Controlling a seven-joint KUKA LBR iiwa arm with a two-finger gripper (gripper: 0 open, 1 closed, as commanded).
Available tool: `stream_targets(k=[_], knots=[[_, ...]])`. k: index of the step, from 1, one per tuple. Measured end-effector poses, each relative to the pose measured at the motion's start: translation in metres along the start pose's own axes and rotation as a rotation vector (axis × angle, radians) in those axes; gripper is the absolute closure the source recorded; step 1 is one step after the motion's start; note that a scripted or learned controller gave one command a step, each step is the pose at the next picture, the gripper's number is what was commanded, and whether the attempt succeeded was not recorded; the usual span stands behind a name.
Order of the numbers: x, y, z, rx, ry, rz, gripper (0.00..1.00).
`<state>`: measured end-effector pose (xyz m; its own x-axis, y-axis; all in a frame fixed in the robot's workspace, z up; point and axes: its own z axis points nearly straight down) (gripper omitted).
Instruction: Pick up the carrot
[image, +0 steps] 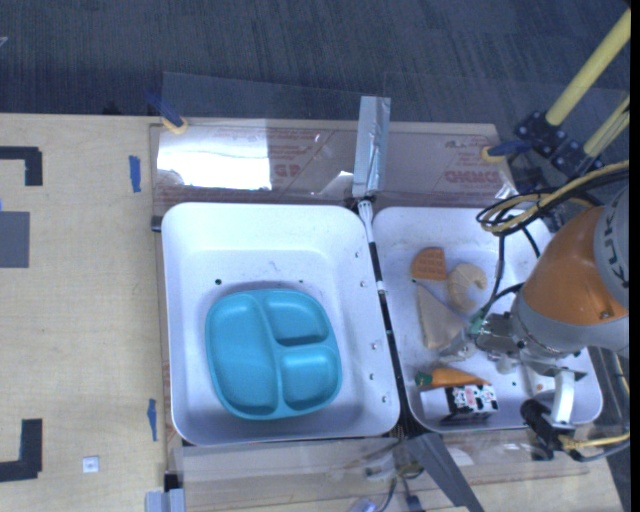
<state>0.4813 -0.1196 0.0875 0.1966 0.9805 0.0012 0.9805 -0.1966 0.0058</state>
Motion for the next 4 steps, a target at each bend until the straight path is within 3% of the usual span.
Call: stream_targets(k=[1,2,3,4], knots=[[0.016,-0.003,0.0,-0.002,-0.002,-0.182,0.0],[0.017,-0.001,-0.011,-0.007,-0.003,-0.182,1.0],[0.017,-0.002,-0.011,-0.005,-0.002,-0.183,0.0],[0.017,-0.001,-0.02,-0.007,-0.003,-0.183,1.0]])
